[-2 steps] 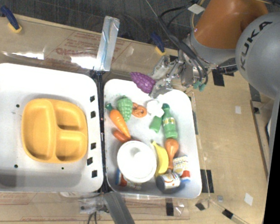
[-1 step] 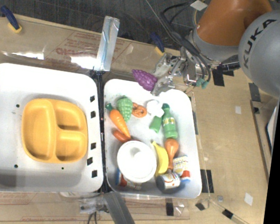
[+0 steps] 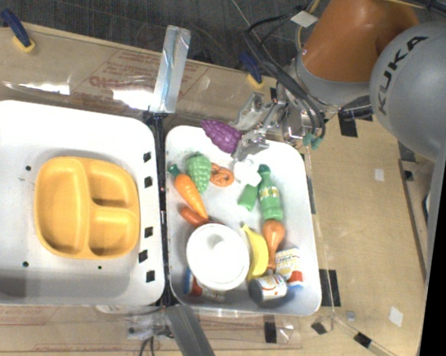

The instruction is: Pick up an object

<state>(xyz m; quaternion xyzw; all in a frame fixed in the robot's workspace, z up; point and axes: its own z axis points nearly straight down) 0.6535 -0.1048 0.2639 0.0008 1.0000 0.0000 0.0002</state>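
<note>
My gripper [image 3: 251, 140] hangs over the back rim of the right bin [image 3: 308, 226], below the orange wrist band. A purple bunch of grapes [image 3: 222, 135] lies right beside it on the left, at the bin's back edge; whether they touch is unclear. Lower in that bin lie a green knobbly vegetable [image 3: 197, 171], an orange ring-shaped piece [image 3: 221, 176], a carrot [image 3: 190, 195], a green bottle [image 3: 270, 196], a small green block [image 3: 248, 196] and a banana [image 3: 258, 252].
A white bowl [image 3: 217, 256] sits at the front of the right bin, with small cans [image 3: 286, 264] beside it. The left bin [image 3: 6, 143] holds a yellow divided plate [image 3: 87, 205]. A metal post [image 3: 172, 67] rises behind the bins.
</note>
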